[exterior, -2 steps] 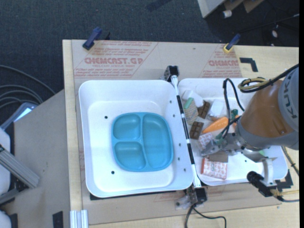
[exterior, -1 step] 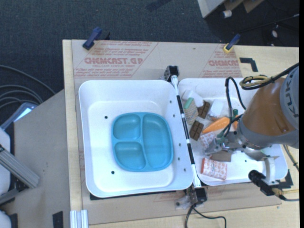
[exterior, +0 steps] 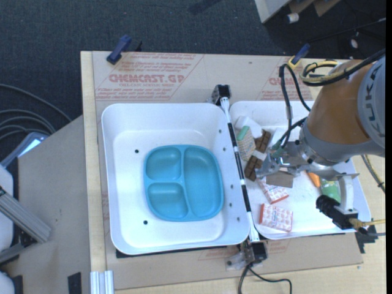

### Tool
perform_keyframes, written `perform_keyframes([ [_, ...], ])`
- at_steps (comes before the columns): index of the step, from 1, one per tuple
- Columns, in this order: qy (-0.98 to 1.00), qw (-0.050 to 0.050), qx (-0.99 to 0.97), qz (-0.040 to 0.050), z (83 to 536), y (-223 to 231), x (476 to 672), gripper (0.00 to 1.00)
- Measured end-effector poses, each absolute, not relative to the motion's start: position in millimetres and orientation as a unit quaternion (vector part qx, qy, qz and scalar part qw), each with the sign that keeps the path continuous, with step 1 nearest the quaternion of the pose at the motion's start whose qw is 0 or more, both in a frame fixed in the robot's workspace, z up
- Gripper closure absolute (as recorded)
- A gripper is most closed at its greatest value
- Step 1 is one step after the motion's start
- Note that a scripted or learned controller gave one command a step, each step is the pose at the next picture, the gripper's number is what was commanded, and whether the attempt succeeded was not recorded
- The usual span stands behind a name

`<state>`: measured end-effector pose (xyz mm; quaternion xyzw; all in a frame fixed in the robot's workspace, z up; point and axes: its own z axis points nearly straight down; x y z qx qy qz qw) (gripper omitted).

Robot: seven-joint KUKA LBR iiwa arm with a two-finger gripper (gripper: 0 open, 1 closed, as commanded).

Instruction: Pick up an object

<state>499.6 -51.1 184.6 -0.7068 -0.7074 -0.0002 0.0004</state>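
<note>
Two white bins (exterior: 113,164); jaws (exterior: 269,167) low among right-bin clutter, state unclear.

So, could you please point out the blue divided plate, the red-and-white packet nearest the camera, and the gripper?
blue divided plate (exterior: 184,182): camera view, centre ridge.
red-and-white packet (exterior: 275,217): camera view, its middle.
gripper (exterior: 268,164): camera view, between fingertips.

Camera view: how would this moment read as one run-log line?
arm: over right bin | gripper: low among small packets | blue divided plate: left bin | pick: unconfirmed
</note>
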Motion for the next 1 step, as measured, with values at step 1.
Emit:
perform_keyframes([
  [1,-0.707,0.000,-0.707,-0.0001,248.9,-13.0,499.8,1.00],
])
